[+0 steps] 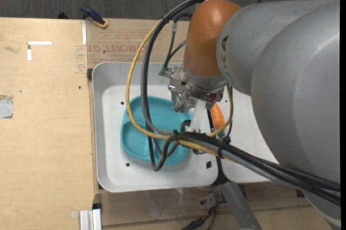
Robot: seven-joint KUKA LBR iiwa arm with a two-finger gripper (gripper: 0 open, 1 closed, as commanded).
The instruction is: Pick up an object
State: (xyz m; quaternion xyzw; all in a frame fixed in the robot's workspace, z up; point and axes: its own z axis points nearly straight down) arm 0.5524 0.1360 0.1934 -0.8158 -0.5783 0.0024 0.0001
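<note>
A teal bowl-shaped dish lies in the left white bin, partly behind cables. An orange object shows just right of the wrist, near the bin's right side; most of it is hidden. My gripper hangs over the right edge of the teal dish, under the grey wrist with its orange band. The wrist body and cables cover the fingers.
The large grey arm covers the right bin and the view's right half. Yellow and black cables loop over the dish. A bare wooden bench top spreads to the left, with a blue and yellow clip at the back.
</note>
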